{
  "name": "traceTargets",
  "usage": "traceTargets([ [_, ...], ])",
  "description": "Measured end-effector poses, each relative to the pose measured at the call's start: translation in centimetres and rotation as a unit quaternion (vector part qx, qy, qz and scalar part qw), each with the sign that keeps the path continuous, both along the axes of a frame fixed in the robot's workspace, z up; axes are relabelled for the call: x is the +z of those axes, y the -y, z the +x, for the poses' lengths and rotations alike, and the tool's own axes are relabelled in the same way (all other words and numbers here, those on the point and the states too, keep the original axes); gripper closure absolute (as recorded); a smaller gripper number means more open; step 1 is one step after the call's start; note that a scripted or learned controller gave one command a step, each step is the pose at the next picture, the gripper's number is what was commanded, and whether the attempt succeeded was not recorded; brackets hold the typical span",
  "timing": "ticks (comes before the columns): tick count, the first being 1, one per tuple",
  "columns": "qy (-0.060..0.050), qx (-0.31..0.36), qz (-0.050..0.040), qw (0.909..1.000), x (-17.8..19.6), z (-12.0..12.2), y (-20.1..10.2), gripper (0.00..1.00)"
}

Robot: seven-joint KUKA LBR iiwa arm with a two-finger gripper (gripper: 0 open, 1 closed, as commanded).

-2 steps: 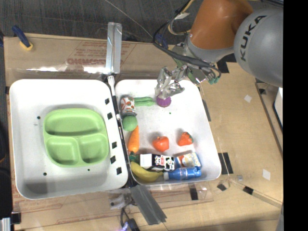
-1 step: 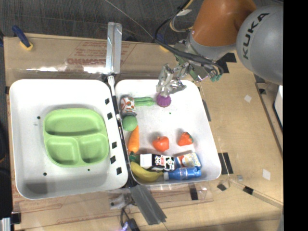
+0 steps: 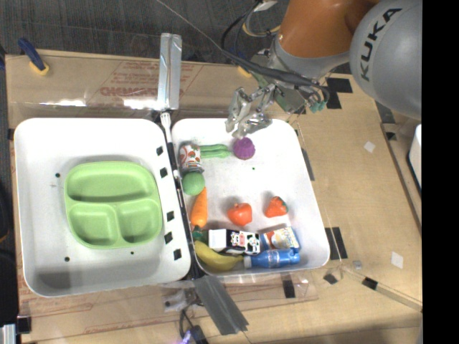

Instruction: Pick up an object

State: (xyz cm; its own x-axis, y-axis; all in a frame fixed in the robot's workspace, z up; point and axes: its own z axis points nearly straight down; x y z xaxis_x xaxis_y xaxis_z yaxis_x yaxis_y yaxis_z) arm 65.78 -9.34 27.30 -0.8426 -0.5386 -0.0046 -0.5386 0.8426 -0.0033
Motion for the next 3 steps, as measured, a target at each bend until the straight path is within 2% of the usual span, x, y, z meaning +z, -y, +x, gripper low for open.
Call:
traceTargets([
  [1,-0.003,-0.003,0.0007,1.0000,-2.2,-0.1,-5.1,1.00],
  [2,0.000,-0.038,0.0002,0.9993,-1.8,-5.8,-10.1,1.00],
  [3,-0.003,0.137,-0.0005,0.9906,-6.6,-8.1,-3.8,1.00],
])
